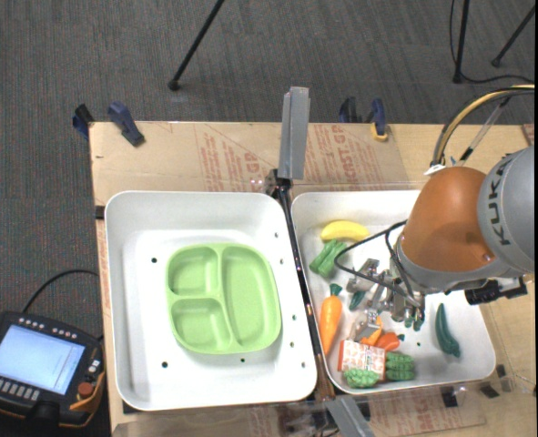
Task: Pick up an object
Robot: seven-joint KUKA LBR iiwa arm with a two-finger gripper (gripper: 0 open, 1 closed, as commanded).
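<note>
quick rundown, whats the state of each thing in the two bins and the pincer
green tray: lying flat in the left bin, nothing in its compartments
banana: lying at the back of the right bin
carrot: lying by the right bin's left wall
dark green vegetable: lying apart, near the right wall
red and white packet: lying at the front of the right bin
pincer: low over the right bin's pile

Two white bins sit side by side, the left bin (127, 244) and the right bin (473, 335); one green divided plate (223, 297); one banana (343, 230); one carrot (329, 321).
</note>
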